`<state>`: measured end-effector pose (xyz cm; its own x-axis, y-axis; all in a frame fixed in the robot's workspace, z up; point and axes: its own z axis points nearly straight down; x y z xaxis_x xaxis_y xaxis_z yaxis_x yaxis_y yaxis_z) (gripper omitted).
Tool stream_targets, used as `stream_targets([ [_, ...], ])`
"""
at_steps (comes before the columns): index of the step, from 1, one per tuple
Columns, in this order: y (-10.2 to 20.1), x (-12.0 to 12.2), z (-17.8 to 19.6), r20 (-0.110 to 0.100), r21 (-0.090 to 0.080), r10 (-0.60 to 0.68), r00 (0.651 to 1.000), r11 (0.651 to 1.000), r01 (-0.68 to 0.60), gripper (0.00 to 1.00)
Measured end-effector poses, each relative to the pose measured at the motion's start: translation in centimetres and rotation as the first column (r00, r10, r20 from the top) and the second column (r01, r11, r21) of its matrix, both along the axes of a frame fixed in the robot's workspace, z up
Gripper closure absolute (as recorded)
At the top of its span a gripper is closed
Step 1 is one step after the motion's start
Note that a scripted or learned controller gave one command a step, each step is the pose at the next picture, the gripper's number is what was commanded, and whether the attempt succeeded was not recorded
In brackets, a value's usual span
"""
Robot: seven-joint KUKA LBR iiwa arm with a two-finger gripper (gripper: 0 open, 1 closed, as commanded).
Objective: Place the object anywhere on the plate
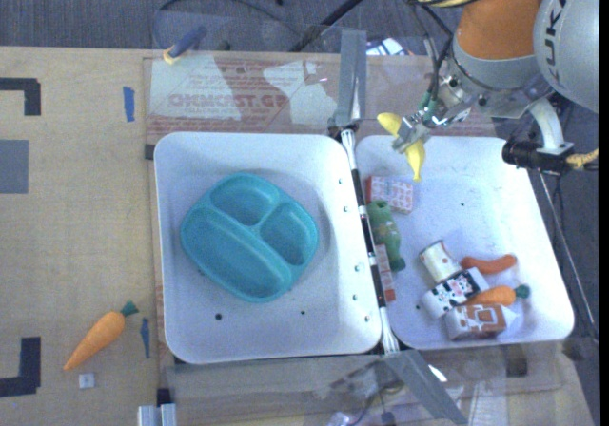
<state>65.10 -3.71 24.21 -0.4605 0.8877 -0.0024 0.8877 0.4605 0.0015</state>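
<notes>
camera view — two shallow white bins side by side on the bench. the left bin (pixel 190 319) holds a teal plate (pixel 249 236) with three compartments, nothing lying on it. the right bin (pixel 542 224) holds a clutter: a pink-and-white patterned block (pixel 392 193) near its far left corner, a green toy (pixel 383 227) along the divider, a small white cup-like piece (pixel 439 261), two orange carrot-like pieces (pixel 488 264) (pixel 496 297), and black-and-white and orange-and-white boxes (pixel 473 319) at the near side.

the gripper (pixel 413 136) sits over the far left corner of the right bin — a yellow banana (pixel 407 142) is clamped between its fingers, hanging above the bin floor, well apart from the plate.

outside the bins, a loose carrot (pixel 95 338) lies on the bench at near left.
</notes>
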Motion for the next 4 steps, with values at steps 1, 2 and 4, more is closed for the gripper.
stream_targets([
  [1,0.0,0.0,0.0,0.000,0.000,0.000,1.000,1.000,0.000,0.00],
  [2,0.1,0.1,1.2,0.007,-0.001,0.002,1.000,1.000,-0.002,1.00],
  [4,8.8,-11.9,-3.5,-0.002,0.002,0.156,0.988,0.988,-0.156,1.00],
])
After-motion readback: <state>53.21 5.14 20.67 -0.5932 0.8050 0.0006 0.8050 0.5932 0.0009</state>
